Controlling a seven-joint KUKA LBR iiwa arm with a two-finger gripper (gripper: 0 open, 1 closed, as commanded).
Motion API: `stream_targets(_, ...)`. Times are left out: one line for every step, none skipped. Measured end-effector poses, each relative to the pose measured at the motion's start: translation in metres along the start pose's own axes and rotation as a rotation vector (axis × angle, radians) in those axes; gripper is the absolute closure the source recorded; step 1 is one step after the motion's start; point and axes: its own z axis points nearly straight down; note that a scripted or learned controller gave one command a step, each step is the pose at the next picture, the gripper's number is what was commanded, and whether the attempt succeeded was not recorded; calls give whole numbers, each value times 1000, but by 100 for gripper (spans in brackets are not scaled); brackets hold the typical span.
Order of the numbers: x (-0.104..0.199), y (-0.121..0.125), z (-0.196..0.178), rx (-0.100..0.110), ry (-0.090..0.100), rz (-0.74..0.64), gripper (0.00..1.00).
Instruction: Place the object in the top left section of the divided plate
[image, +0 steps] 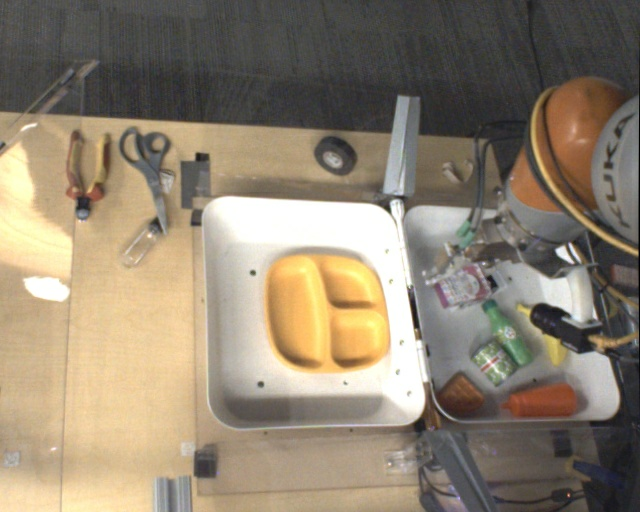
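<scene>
Orange and grey, our arm (585, 160) hangs over the right bin (600, 395), its claw (478, 252) low above a crumpled pink-and-white packet (460, 288); we cannot tell the claw's state. Below the claw lie a green bottle (507, 335), green can (492, 362) and orange carrot (540, 402). Well left of the claw, in the left bin (235, 300), sits the yellow divided plate (327, 310).

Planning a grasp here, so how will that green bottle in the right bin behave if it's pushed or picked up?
The green bottle lies on its side, so it probably rolls when nudged. It looks like small, smooth plastic, likely light and slippery.
</scene>
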Motion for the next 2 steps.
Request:
stream_targets(61,26,45,5,1,-15,100)
stream_targets(61,26,45,4,1,-15,0)
